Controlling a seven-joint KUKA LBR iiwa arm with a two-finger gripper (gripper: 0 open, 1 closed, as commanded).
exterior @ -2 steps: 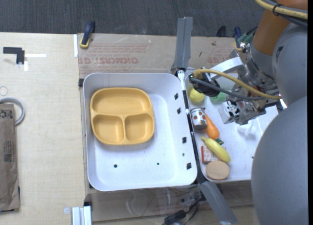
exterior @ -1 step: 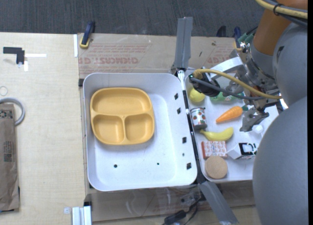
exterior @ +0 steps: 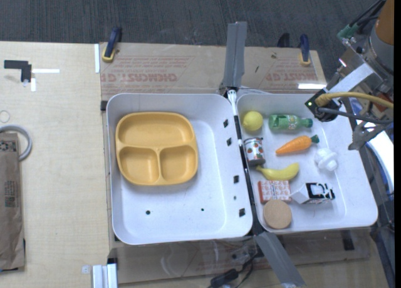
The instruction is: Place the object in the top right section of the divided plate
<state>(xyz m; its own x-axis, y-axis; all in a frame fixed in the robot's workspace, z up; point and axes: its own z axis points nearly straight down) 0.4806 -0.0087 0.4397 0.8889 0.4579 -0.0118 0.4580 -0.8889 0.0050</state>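
Observation:
A yellow divided plate (exterior: 156,148) lies in the left bin (exterior: 182,218), with one wide section at the far side and two smaller ones at the near side; all its sections hold nothing. My gripper (exterior: 361,131) hangs at the right edge of the right bin (exterior: 351,218), above the bin's right rim, partly hidden by hoses and the wrist. Nearest to it are an orange carrot (exterior: 294,145) and a small white object (exterior: 325,159), both to its left and apart from it.
The right bin also holds a lemon (exterior: 252,120), a green bottle (exterior: 289,121), a small can (exterior: 254,149), a banana (exterior: 280,171), a red-and-white packet (exterior: 274,190), a black-and-white carton (exterior: 315,193) and a brown disc (exterior: 277,214). A grey divider (exterior: 236,55) stands between the bins.

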